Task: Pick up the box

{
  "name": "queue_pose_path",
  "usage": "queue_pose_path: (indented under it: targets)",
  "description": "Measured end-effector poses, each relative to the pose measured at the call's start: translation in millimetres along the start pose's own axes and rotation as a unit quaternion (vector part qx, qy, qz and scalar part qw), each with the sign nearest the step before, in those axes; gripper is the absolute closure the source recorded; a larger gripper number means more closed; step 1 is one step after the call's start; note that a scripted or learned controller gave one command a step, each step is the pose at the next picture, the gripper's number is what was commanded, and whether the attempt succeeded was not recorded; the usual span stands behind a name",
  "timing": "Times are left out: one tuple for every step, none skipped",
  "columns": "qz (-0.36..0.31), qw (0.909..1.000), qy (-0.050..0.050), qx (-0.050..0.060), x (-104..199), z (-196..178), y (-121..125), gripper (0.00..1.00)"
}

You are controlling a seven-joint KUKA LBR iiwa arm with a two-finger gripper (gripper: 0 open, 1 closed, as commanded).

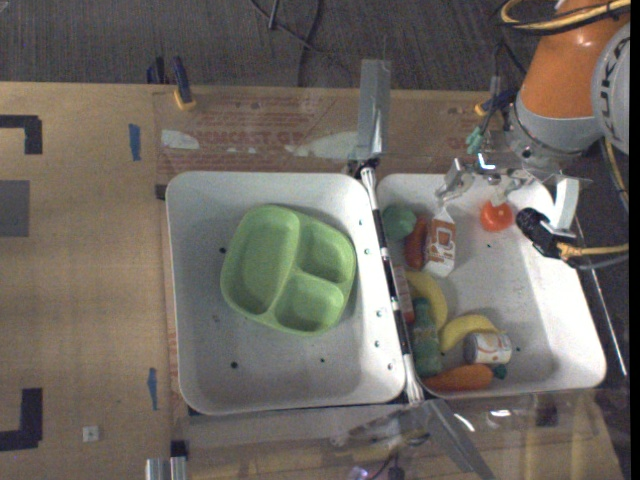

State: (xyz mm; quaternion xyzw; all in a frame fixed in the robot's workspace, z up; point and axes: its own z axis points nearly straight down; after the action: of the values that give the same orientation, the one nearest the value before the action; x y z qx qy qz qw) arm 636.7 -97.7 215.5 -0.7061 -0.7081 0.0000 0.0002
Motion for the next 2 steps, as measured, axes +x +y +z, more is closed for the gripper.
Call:
queue_pose_path:
  targets:
    - [0.151,0.9885,0.001,0.002,-46,77,-46,0.0]
    - [0.384,0.9234,0.001,-0.003,-85,127,-114,0.0]
